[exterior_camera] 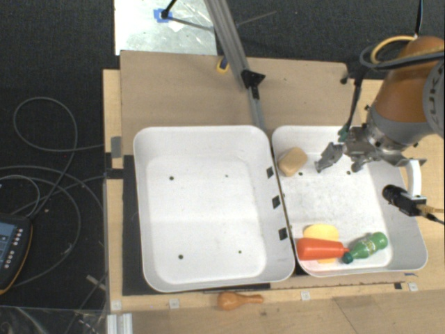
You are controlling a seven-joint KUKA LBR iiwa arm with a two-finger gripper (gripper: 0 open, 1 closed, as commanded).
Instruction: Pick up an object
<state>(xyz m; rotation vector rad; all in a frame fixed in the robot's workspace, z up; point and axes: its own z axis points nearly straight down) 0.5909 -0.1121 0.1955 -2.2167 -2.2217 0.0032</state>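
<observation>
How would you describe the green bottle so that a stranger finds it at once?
Look in the right bin, at its near edge. Three things lie there together; the green bottle is farthest right, lying on its side beside the orange carrot and the yellow piece. It alone is green.

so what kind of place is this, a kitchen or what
Likely a robotics lab test bench, not a kitchen: a grey arm with an orange band and two-finger gripper works over two shallow white plastic bins, with loose black cables trailing across dark carpet.

The bench (pixel 188 89) bears two white bins (pixel 201 207) and perhaps a wooden pear-shaped piece (pixel 240 299).
</observation>
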